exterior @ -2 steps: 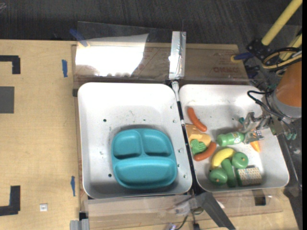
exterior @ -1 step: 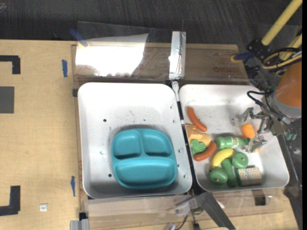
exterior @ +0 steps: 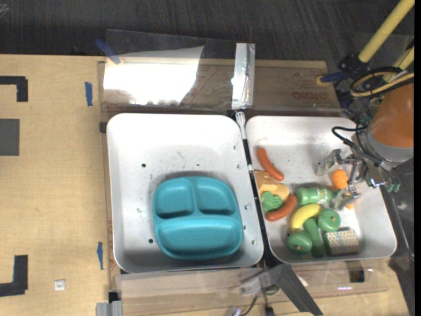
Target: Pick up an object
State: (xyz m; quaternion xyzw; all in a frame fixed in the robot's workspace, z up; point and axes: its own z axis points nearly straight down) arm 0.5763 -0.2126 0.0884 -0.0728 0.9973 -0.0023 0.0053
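My gripper [exterior: 338, 177] is low over the right side of the right bin [exterior: 299, 131], at the end of the grey arm with its orange band [exterior: 396, 118]. Its two metal fingers [exterior: 327, 162] stand apart, open, with a small orange toy [exterior: 339, 179] lying in the gap between them. Just left of and below the gripper lie a green toy [exterior: 312, 195], a yellow banana [exterior: 302, 214] and another green piece [exterior: 329, 220]. A red sausage [exterior: 270, 164] lies further left, apart from the gripper.
The left bin [exterior: 131, 150] holds a teal divided plate [exterior: 197, 217]. In the right bin there are also a bread-like toy [exterior: 273, 191], a second sausage [exterior: 283, 209], a green toy [exterior: 300, 242] and a speckled block [exterior: 343, 241]. Cables [exterior: 368, 78] hang at the upper right.
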